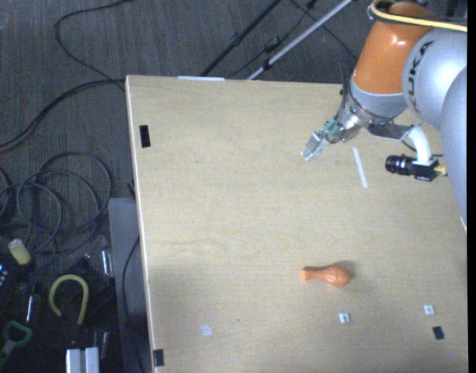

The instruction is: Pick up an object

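- An orange object, smooth and pear-shaped with a narrow neck, is seen lying on its side on the matte tan tabletop, toward its near edge.
- A thin white strip is laid flat farther back.
- The gripper is held near the far edge; whether the jaws are released or clenched cannot be told.

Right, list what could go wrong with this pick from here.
1. The gripper sits well up-bench from the orange pin-shaped object; a descent here would likely close on bare board.
2. The object looks rounded with a thin neck, so it may roll or slip out.
3. The white stick lies near the gripper and could be knocked.
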